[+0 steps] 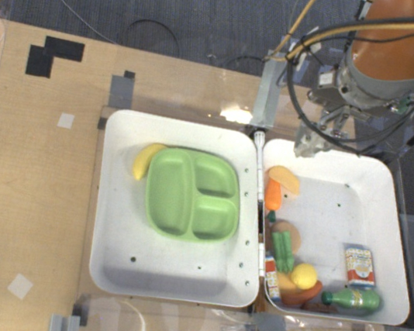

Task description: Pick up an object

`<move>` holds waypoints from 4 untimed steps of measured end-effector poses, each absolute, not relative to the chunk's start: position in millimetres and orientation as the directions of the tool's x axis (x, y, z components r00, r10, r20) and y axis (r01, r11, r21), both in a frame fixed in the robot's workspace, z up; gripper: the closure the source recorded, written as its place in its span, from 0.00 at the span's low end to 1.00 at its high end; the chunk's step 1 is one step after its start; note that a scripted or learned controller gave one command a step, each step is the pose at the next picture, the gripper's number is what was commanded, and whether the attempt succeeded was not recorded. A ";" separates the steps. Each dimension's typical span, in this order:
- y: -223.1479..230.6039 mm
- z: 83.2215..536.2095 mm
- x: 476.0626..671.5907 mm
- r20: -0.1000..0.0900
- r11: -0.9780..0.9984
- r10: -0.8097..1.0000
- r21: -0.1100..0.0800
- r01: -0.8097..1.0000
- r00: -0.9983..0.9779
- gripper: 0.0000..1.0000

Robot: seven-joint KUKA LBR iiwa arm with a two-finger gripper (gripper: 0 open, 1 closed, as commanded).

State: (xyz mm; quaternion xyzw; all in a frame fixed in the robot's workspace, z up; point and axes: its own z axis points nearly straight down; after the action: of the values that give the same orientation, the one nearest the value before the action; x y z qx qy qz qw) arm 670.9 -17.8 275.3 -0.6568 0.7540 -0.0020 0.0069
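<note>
My gripper [308,145] hangs below the grey and orange wrist, over the far left corner of the right bin [362,175]. Nothing shows in its grasp. Just in front of it lie an orange wedge [284,180] and a carrot [272,197]. Along the bin's left wall and near corner sit a tan round piece [291,233], a small green bottle [282,250], a lemon [303,275] and a red-brown piece [297,296]. A red-labelled can [359,266] and a larger green bottle [353,300] lie at the near right.
The left bin [110,251] holds a green divided plate [191,194] with a banana [145,160] tucked at its far left edge. A metal divider [256,200] separates the bins. Cables [322,39] loop above the right bin's far rim.
</note>
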 end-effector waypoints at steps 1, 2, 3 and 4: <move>-130.3 283.4 580.3 0.004 0.067 -0.998 -0.009 -0.998 -0.067 1.00; -185.6 99.7 570.9 0.002 -0.117 -0.993 -0.013 -0.993 0.117 1.00; -192.8 270.3 566.3 0.007 -0.120 -0.993 -0.018 -0.993 0.120 1.00; -191.3 233.4 497.1 0.000 -0.382 -0.924 -0.004 -0.924 0.382 1.00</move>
State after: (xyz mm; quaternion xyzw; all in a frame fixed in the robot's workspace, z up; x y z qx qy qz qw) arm 497.1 -191.3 233.4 -0.8312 0.5559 -0.0010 0.0015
